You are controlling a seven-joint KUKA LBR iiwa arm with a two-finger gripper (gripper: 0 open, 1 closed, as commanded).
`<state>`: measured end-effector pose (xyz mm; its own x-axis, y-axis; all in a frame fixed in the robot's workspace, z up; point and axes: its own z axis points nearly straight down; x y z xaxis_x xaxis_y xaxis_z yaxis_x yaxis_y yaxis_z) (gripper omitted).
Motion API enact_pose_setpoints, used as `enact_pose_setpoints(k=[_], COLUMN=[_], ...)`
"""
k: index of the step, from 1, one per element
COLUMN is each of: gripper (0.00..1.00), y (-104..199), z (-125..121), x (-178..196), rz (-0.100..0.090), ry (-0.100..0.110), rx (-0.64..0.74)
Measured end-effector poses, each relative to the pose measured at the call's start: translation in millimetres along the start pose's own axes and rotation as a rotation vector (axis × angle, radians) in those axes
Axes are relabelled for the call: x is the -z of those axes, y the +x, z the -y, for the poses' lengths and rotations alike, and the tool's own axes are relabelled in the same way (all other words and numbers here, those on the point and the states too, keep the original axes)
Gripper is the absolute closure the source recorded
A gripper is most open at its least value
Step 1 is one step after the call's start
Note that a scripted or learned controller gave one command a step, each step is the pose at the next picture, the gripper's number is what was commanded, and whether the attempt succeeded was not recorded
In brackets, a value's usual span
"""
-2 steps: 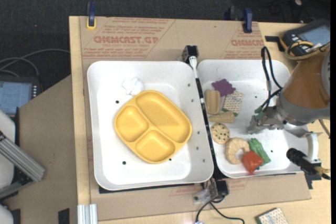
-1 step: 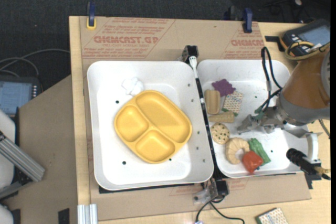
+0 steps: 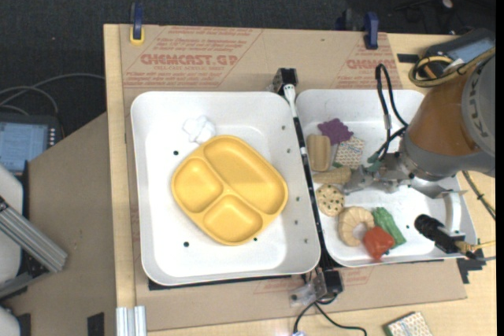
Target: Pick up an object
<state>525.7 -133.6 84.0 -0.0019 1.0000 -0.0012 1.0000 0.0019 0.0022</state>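
Observation:
The right white bin (image 3: 309,101) holds several small toy foods. A purple piece (image 3: 335,129) lies at the back, with a tan block (image 3: 318,151) and a speckled packet (image 3: 352,150) just in front of it. Nearer the front are a chocolate-chip cookie (image 3: 331,201), a tan ring (image 3: 354,220), a red piece (image 3: 377,241) and a green piece (image 3: 388,222). My gripper (image 3: 367,174) hangs low over the middle of this bin, between the packet and the ring. I see nothing held in it.
The left bin (image 3: 150,193) carries a yellow divided plate (image 3: 228,189) and a small white crumpled scrap (image 3: 198,127). A black divider strip (image 3: 303,161) runs between the bins. The arm's grey body (image 3: 449,130) covers the right bin's right side. Cables (image 3: 386,102) hang over its back edge.

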Motion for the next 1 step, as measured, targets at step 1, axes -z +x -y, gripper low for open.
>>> enact_pose_setpoints(k=[1], gripper=[0.0], y=[30.5], z=[-55.4], x=[0.8], rz=[0.0], ry=[-0.003], rx=[0.003])
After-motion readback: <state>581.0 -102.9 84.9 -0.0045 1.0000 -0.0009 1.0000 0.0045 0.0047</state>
